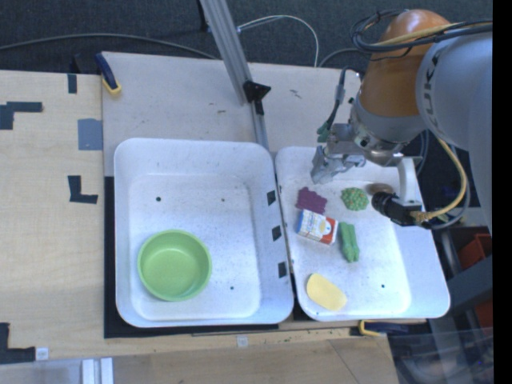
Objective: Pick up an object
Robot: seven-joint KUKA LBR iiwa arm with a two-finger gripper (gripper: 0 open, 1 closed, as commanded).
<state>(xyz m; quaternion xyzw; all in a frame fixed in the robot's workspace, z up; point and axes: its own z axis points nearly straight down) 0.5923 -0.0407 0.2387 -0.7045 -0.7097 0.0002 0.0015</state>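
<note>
Right bin [416,286], near to far: flat yellow piece [325,292], dark green elongated toy [350,243] just beside small white carton with red print [317,227], purple block [311,199], knobbly light-green lump [354,198]; round green plastic bowl [174,264] in left bin [128,214]. Risk, as judgement: carton, block and toy crowd together, so a descent may nudge or straddle two. Gripper [328,168] hangs above far rim by purple block; finger spread cannot be told, nothing seen held

Arm [436,62] reaching in from right, hand [326,169] pointing down.
</note>
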